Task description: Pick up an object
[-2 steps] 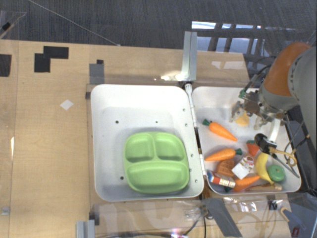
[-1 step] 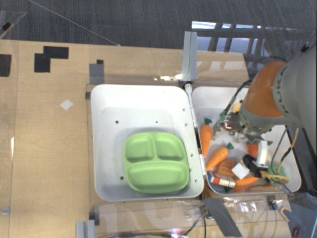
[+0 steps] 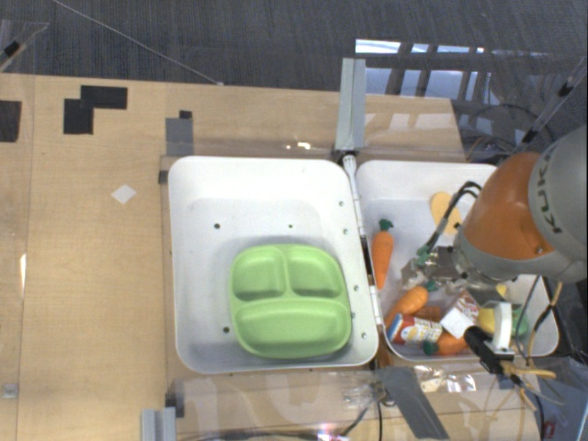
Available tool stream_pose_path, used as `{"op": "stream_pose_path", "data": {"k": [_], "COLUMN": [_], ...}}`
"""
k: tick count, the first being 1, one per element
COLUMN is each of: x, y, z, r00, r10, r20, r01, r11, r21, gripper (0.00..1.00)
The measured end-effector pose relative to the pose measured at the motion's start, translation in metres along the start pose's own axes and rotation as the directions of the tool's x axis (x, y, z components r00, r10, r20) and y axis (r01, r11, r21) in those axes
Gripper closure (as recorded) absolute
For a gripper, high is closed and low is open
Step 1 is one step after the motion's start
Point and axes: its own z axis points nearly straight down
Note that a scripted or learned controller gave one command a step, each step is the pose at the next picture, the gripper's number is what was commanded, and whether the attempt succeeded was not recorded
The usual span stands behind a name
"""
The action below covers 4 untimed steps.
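Looming largest at the right edge, the arm (image 3: 514,223) with its orange band reaches down over the right bin (image 3: 404,186), and the gripper (image 3: 439,269) sits low among the clutter there. Whether it is spread or closed I cannot tell from this slanted look, since dark metal parts and cables mix with the toys below it, and nothing can be seen clamped in it.

Candidates to pick all lie in that bin: a toy carrot (image 3: 381,254) lies lengthwise near the bin's left wall, a smaller orange piece (image 3: 411,300) just beside the gripper, a small packet with a red label (image 3: 422,331) near the front edge, and a pale yellow item (image 3: 443,208) partly hidden behind the arm. The left bin (image 3: 197,246) holds a green divided plate (image 3: 290,299) (well apart from the action).

My judgement: the approach looks done, the grasp unconfirmed, and the lift itself remains
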Motion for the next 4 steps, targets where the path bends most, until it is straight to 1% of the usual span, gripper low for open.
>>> {"op": "stream_pose_path", "data": {"k": [1, 2, 3, 4], "x": [0.016, -0.099, -0.079, -0.077], "y": [0.108, 0.110, 0.155, 0.158], "z": [0.005, -0.042, 0.008, -0.006], "r00": [0.999, 0.999, 1.000, 1.000], "r10": [0.039, 0.039, 0.028, 0.018], "r20": [0.000, 0.003, 0.002, 0.003], "r01": [-0.039, -0.039, -0.028, -0.018], "r11": [0.999, 0.999, 1.000, 1.000], "r21": [0.006, 0.015, 0.013, 0.003], "gripper": [0.00, 0.00, 0.00, 1.00]}}
